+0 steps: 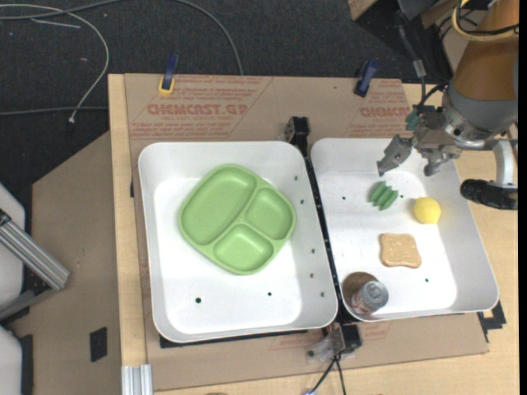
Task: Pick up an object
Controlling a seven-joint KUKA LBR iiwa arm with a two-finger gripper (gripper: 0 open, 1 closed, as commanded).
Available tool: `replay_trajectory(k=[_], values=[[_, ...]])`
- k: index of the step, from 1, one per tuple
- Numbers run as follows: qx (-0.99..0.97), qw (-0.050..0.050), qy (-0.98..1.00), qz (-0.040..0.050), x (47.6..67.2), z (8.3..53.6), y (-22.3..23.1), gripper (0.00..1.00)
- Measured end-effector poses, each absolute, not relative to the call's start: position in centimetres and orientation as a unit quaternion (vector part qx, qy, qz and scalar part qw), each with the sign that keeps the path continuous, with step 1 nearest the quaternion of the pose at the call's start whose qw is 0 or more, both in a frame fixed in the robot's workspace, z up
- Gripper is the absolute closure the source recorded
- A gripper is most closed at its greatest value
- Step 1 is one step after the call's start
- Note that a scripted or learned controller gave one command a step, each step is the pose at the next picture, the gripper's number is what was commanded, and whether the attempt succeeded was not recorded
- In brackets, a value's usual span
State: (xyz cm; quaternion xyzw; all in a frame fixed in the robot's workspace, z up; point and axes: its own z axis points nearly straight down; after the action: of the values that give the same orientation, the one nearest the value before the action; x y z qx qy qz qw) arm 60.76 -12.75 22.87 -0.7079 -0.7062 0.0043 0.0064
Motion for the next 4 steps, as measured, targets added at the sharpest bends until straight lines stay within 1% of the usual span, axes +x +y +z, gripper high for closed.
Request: replay_trajectory(k=[1, 3, 4], values=[[-0.707, 0.001, -0.707, 0.0000, 61.0, 23.7, -12.7, 0.00], [-0.706, 0.003, -0.708, 0.0014, 62.2, 14.7, -12.5, 0.00], [-0.707, 0.002, -0.708, 0.0012, 63.0, 9.8, -12.8, 0.00]])
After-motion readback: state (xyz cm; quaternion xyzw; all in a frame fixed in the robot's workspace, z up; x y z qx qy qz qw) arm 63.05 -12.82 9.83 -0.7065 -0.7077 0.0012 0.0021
